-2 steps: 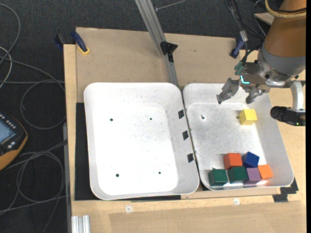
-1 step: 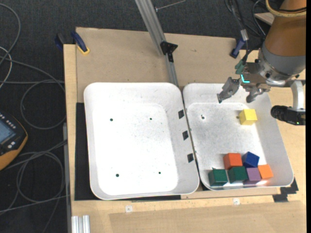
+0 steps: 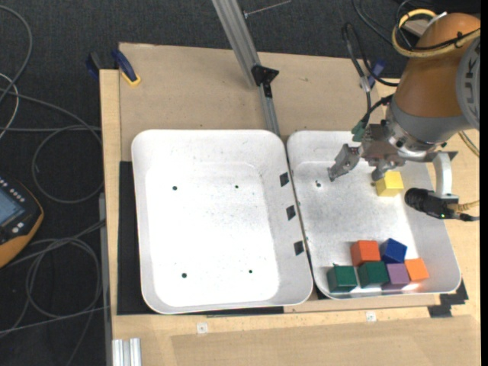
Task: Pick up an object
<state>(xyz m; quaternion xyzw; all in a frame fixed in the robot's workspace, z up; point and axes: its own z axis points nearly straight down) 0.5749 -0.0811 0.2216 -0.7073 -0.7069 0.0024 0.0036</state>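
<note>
My gripper [image 3: 360,166] hovers over the upper part of the right bin [image 3: 328,219], its fingers spread apart and nothing between them. One finger [image 3: 341,163] points down-left over bare bin floor. A yellow block [image 3: 389,183] lies just right of the gripper, partly under the wrist. Several blocks huddle in the bin's near right corner: a red-orange one [image 3: 365,250], a blue one [image 3: 393,248], a green one [image 3: 343,277], a dark green one [image 3: 371,273], a purple one [image 3: 397,273] and an orange one [image 3: 416,268].
The left bin [image 3: 206,219] sits beside the right one, with black clips [image 3: 290,212] along their shared edge. A metal pole [image 3: 244,44] slants up from the bench behind the bins. Cables lie on the floor at the left.
</note>
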